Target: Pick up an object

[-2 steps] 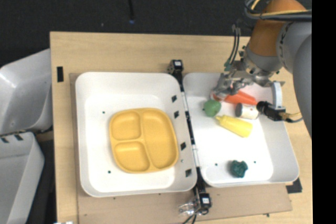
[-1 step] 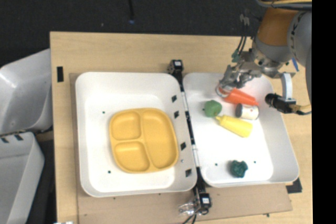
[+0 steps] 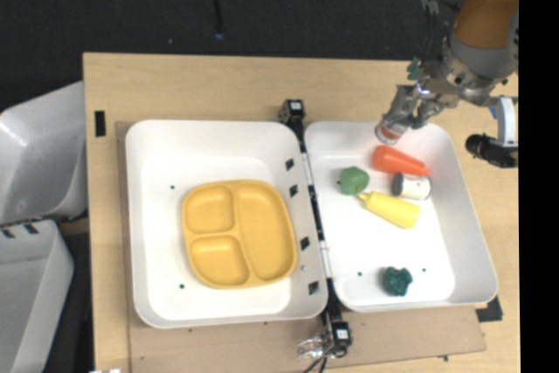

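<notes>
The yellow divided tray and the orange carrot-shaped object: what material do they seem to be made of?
The yellow divided tray looks like moulded plastic with a satin finish: one even colour, rounded compartment ridges, soft highlights. The orange carrot-shaped object also seems to be smooth plastic, probably toy food, judging by its uniform bright colour; the view is too small to be certain.

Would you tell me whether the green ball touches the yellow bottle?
Apart: the camera view shows white bin floor between the green ball and the yellow bottle.

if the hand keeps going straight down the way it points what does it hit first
Probably the orange carrot-shaped toy: the hand points down and left, just above that toy's upper end in the right bin. Depth is unclear from this slanted view, so it might meet the bin floor beside it.
</notes>
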Robot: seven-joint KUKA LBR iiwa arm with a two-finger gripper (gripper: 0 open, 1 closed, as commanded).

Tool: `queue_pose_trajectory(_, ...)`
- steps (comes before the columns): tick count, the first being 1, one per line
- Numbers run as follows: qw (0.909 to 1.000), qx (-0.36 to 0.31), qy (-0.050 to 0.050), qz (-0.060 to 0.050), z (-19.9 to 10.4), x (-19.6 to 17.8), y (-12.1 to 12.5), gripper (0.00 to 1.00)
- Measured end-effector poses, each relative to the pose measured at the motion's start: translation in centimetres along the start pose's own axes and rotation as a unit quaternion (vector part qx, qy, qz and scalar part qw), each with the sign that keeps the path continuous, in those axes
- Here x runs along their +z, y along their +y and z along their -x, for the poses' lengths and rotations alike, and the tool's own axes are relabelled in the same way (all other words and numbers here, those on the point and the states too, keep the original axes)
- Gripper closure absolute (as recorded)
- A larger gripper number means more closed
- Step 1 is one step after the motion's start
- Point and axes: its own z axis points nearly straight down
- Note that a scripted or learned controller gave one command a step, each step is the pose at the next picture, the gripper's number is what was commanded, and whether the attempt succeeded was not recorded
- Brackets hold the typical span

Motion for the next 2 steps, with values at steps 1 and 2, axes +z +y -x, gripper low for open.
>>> queue_pose_trajectory(1,1.0000,-0.002,0.001,-0.002,0.1,-2.5,0.1,1.00)
queue_pose_trajectory(2,1.0000,-0.004,0.001,-0.004,-5.2,-1.3,-2.4,1.00)
